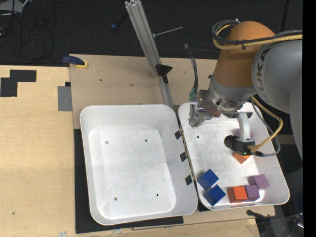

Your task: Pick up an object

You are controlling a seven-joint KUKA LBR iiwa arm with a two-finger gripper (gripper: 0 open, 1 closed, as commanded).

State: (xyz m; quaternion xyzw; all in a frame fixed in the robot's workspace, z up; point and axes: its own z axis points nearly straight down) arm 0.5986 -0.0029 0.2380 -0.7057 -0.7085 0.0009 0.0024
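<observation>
Here the gripper hovers over the right bin's far corner.

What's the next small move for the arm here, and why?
Probably shift the gripper toward the near end of the right bin before descending. It hangs over the bin's far end, on bare floor, while the blue blocks, the orange block and the purple blocks cluster at the near end.

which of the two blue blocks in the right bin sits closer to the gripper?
The upper blue block, farther from the bin's front rim. The other blue block lies just below it, beside the orange block, farther from the gripper.
</observation>
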